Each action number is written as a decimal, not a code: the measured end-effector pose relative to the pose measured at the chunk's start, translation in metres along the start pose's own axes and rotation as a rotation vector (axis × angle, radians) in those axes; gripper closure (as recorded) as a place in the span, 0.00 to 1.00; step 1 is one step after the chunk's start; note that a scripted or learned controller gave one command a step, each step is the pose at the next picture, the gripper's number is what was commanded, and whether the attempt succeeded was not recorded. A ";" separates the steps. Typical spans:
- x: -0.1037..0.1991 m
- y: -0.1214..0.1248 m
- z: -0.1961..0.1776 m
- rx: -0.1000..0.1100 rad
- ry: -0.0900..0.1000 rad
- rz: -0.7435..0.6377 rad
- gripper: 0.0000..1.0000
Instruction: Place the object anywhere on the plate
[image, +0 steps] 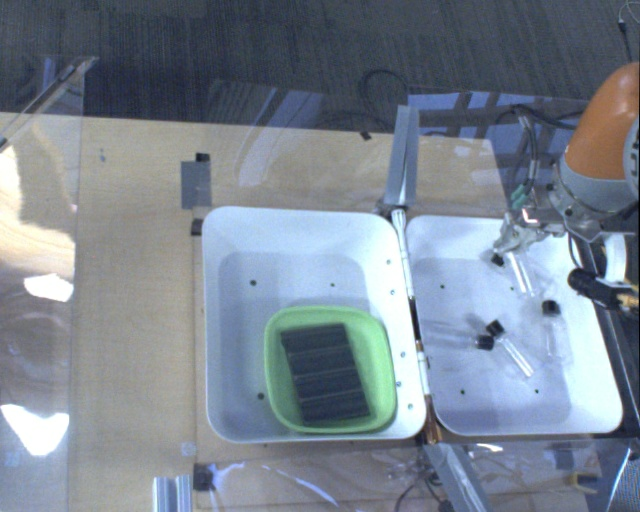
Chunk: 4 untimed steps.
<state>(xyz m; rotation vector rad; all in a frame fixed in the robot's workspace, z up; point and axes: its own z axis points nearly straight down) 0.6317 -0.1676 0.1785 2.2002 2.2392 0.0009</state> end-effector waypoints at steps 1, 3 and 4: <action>0.079 -0.055 0.021 0.003 0.002 -0.041 1.00; 0.247 -0.139 -0.060 0.000 0.002 -0.335 1.00; 0.247 -0.139 -0.060 0.000 0.002 -0.334 0.00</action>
